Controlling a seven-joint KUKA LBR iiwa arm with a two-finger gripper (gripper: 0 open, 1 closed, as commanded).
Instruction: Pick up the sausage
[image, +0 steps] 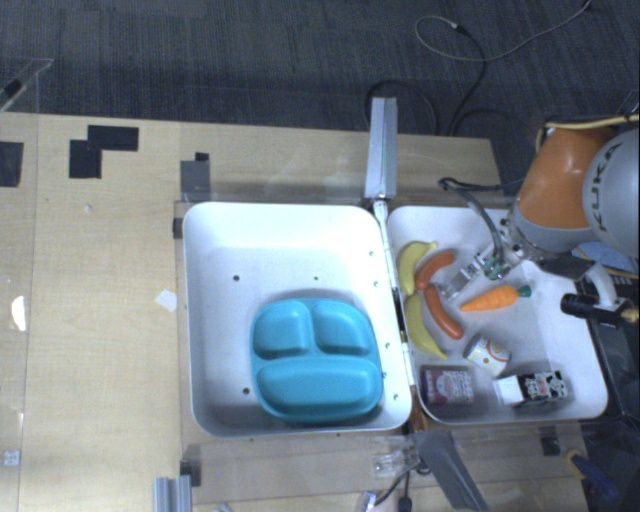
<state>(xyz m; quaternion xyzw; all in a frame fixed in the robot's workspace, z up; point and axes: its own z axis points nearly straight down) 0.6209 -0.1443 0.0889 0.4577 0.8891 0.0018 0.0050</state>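
Camera view: gripper sat low in rt bin, touching sausage beside carrot; grip state unclear.

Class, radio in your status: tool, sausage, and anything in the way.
Tool low in right bin, beside sausage. Sausage lies across banana. Carrot close by.

Looking down at a slant from above the bench, taking in both bins, arm entering from right.
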